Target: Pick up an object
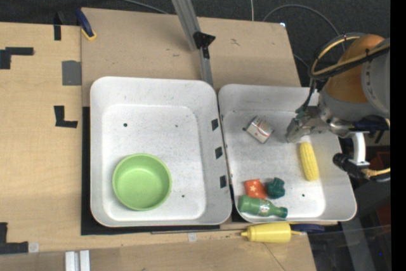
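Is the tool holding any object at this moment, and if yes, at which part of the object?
Nothing shows between its fingers. The tool is low in the right bin, just above the corn and right of the small can.

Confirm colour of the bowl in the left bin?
Light green bowl, clearest in the camera view.

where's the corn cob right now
The corn cob lies in the right bin, toward its right side, just below the claw and right of the small silver can.

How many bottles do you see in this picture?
2: a green bottle lying along the right bin's near edge, and a yellow bottle on the bench just outside it.
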Controlling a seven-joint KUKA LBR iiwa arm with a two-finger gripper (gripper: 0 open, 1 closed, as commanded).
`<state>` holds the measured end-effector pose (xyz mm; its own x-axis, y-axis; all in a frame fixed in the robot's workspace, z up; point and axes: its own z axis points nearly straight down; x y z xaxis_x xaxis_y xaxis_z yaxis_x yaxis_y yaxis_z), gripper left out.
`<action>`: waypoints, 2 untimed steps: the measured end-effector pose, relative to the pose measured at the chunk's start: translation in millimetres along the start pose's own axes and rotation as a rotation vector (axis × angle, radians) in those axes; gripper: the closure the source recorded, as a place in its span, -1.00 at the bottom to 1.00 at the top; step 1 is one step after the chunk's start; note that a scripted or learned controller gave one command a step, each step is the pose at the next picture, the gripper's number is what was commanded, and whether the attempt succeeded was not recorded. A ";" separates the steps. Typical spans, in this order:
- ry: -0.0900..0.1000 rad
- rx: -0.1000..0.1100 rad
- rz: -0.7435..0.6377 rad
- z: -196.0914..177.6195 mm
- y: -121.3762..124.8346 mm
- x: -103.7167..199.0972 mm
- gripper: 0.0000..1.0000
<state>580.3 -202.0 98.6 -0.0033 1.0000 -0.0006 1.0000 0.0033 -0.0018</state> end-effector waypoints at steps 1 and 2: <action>-0.001 -0.006 0.002 -59.2 8.9 -1.4 1.00; -0.001 -0.005 0.002 -105.3 13.5 -8.3 1.00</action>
<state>594.0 -210.2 203.9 -0.0015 1.0000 -0.0019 1.0000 0.0015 0.0036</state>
